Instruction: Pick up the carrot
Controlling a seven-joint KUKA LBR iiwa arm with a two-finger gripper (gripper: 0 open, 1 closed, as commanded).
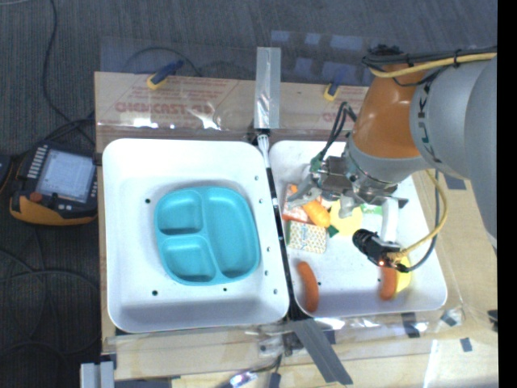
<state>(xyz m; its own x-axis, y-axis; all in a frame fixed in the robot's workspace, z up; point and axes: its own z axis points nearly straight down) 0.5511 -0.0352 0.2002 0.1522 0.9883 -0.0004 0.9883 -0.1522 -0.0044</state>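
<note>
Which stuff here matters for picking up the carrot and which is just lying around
For the job:
carrot
gripper
right bin

Lying about:
blue tray in the left bin
patterned packet
sausage
yellow piece
orange piece
handheld pendant on the floor

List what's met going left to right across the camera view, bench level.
Handheld pendant → left bin → blue divided plate → hot dog → gripper over the toy-food pile → right bin's far wall.
</note>
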